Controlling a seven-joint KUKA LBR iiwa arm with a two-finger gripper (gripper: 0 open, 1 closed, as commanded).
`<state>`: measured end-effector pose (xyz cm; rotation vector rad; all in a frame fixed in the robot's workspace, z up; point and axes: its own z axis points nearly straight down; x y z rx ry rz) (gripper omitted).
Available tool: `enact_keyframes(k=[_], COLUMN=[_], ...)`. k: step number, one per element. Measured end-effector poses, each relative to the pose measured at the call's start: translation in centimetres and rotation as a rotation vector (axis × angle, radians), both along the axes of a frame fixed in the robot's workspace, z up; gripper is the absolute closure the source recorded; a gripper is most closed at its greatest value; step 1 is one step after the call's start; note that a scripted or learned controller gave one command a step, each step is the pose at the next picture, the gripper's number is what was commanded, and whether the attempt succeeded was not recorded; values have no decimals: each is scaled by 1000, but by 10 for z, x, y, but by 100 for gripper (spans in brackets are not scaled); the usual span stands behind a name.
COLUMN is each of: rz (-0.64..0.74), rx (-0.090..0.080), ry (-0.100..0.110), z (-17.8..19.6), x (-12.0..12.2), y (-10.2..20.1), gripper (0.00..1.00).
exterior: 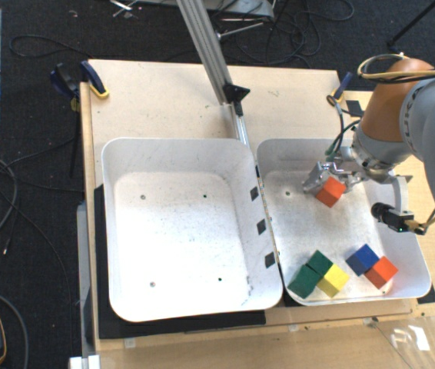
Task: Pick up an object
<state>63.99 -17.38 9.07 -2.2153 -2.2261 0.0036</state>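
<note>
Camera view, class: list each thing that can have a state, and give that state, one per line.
Gripper: shut on orange block, above right bin.
Orange block: held between the fingers, tilted.
Green block: resting in right bin, touching yellow block.
Yellow block: resting.
Blue block: resting, touching the second orange block.

Even, bright overhead light washes my two white bins (179, 229) nearly flat, shadows stay soft and short, the dark floor (25, 52) swallows detail, and focus is slightly soft
</note>
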Motion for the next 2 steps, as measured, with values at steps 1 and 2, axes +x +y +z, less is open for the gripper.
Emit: enact_keyframes(k=[1, 2], rz=[1, -3], rx=[2, 0], ry=[-1, -4], z=[5, 15], x=[-23, -22], y=[52, 49], gripper=[0, 100])
